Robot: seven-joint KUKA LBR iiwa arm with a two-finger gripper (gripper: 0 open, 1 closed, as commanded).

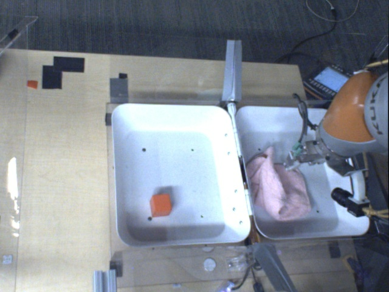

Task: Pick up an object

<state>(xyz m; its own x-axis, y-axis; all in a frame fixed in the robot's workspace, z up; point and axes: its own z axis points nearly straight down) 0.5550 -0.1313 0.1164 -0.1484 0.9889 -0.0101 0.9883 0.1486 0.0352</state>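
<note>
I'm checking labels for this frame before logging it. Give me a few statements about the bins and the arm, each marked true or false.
1. An orange block lies in the left bin. True.
2. A pink cloth lies in the right bin. True.
3. The cloth sits in the same bin as the block. False: they are in separate bins.
4. The gripper is over the left bin. False: it is over the right bin, at the cloth's upper right edge.
5. The block rests in the far part of its bin. False: it is in the near left part.
</note>
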